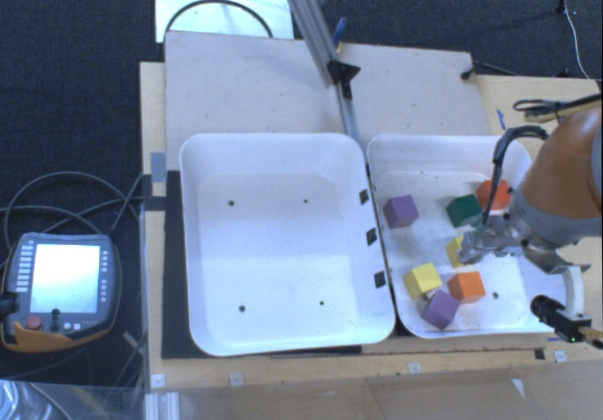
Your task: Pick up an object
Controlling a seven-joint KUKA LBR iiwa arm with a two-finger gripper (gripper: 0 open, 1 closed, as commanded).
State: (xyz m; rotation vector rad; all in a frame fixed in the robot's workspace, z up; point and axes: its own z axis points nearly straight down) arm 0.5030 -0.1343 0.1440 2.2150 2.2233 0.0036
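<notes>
I am hanging my pincer (pixel 474 249) low over the right bin (pixel 415 150), among the little blocks, and from this slanting view I cannot tell whether it is parted or pressed together, nor whether anything sits in it. The nearest candidate is a small yellow piece (pixel 455 250), touching or just beside my tip and partly hidden by it. The orange block (pixel 466 286) is lying just below that, the green block (pixel 464 210) just above, and a red-orange block (pixel 492 192) is peeking out beside my wrist. Farther toward the left bin (pixel 273 150) the purple block (pixel 401 211) is sitting alone, while the yellow block (pixel 423 280) and a second purple block (pixel 440 309) are nearly touching near the bin's front edge.

To do this well, I am judging that I should commit to one block, centre over it, and come straight down so neither neighbour gets nudged. The crowding here is risky; a tip landing on top of a block would only push it aside. The lone purple block looks the cleaner choice
</notes>
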